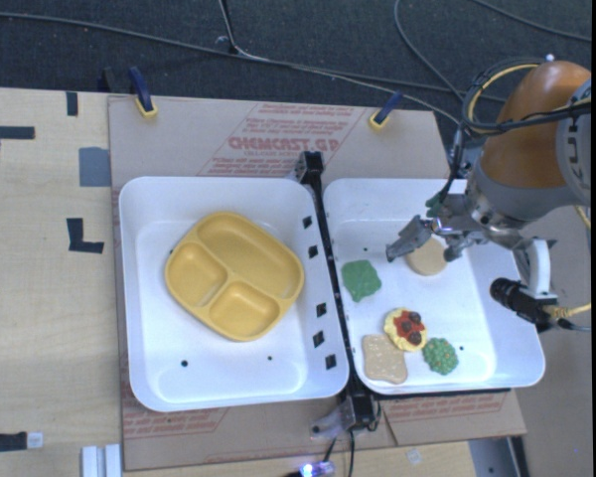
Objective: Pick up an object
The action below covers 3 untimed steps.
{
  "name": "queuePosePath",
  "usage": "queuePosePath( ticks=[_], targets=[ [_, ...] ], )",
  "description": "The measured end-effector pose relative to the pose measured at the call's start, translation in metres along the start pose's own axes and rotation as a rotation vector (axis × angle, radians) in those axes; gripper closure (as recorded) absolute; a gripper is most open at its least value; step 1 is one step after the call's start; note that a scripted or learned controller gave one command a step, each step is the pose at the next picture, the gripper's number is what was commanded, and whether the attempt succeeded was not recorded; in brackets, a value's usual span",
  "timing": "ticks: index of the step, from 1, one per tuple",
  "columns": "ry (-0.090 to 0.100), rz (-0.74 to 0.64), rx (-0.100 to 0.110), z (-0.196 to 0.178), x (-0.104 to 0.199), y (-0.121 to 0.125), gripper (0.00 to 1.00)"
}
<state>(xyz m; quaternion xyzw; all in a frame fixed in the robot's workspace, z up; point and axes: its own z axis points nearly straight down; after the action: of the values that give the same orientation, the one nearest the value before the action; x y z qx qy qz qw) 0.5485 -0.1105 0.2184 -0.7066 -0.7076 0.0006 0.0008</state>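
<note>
Left bin (139, 266): a yellow divided tray (234, 274) is seen lying tilted near its middle. Right bin (477, 366): a green leafy piece (361, 279) is seen by the divider, then a tan slab (383, 360), a yellow piece with red topping (406, 329) and a small green floret (440, 355). The tool (430, 242) is seen spread wide open, its fingers astride a pale round piece (428, 259) that is not gripped; contact cannot be judged.

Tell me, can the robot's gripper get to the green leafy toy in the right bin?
Probably yes. The gripper hangs over the right bin, and the green leafy toy lies close by on open floor with nothing on top of it.
</note>
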Motion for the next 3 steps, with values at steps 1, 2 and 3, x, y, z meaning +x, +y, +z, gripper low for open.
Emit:
queuePosePath(
  ticks=[1, 2, 3],
  targets=[
    [0.000, 0.001, 0.004, 0.062, -0.004, 0.003, 0.00],
    [0.000, 0.000, 0.005, 0.109, 0.001, -0.004, 0.00],
    [-0.001, 0.000, -0.001, 0.134, 0.001, -0.004, 0.00]
  ],
)
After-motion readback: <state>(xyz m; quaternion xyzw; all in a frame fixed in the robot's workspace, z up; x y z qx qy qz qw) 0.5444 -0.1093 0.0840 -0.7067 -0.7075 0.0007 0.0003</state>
